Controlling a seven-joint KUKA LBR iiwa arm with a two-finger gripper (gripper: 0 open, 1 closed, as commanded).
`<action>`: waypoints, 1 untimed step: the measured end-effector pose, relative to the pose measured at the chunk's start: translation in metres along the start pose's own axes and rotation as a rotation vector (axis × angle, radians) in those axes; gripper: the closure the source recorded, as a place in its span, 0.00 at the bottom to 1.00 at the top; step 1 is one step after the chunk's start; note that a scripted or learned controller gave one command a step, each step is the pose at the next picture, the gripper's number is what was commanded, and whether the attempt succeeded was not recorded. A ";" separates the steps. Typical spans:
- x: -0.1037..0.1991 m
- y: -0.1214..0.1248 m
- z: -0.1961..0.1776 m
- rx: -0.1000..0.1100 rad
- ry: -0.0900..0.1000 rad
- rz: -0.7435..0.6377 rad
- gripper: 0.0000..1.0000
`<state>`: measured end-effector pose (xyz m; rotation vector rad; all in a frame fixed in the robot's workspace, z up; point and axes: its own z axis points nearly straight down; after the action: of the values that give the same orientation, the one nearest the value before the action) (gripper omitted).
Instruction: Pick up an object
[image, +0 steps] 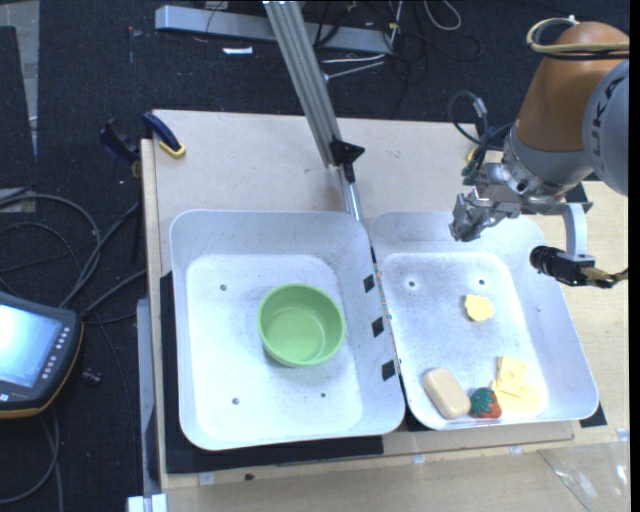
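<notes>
Objects for picking are lying in the right bin (560, 330), all below the gripper (466, 226) in the picture: a small yellow piece (480, 308) sitting nearest, a pale yellow block (516, 382), a tan oval bar (446, 392) and a red-and-green toy (485, 403) resting farther off by the near rim. Gripper is hovering over the bin's far edge, carrying nothing; finger spacing cannot be made out. Green bowl (301, 324) is sitting in the left bin (200, 300), well apart from the gripper.

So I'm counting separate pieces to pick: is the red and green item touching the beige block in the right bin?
Touching. The camera view shows the red and green item pressed against the beige block, with no white bin floor showing between them.
</notes>
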<state>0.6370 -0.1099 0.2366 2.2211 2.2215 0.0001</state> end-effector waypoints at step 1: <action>0.009 -0.006 0.054 0.005 0.001 0.000 0.00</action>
<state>0.6306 -0.1013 0.1824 2.2238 2.2242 -0.0044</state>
